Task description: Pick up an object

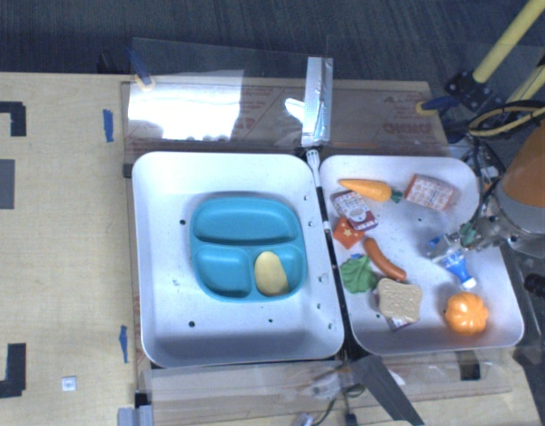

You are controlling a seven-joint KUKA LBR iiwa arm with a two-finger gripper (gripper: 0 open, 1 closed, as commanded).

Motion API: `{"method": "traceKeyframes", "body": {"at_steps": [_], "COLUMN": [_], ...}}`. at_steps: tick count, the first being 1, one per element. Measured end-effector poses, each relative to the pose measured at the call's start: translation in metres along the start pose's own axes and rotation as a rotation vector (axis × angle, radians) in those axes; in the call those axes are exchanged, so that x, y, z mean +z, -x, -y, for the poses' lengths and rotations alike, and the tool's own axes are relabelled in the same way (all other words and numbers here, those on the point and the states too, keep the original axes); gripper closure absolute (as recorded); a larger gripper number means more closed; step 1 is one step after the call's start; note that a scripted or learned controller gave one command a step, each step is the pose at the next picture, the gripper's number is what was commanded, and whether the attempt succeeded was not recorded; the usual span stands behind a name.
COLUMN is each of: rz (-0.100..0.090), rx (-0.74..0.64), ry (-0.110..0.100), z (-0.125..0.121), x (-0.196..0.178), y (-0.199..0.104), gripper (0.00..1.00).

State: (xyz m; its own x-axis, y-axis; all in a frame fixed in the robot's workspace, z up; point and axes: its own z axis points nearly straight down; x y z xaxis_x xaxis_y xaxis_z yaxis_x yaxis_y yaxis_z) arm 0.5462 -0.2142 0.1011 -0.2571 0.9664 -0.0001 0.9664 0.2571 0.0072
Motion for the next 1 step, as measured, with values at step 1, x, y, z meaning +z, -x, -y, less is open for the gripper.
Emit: {"method": "traceKeyframes", "body": {"at_steps": [1], "rz": [0.005], "rx": [0.072], "ry": [0.004], "z": [-0.0432], "x": [-0.1161], "y": [-0.0151], "gripper": [1.0]}}
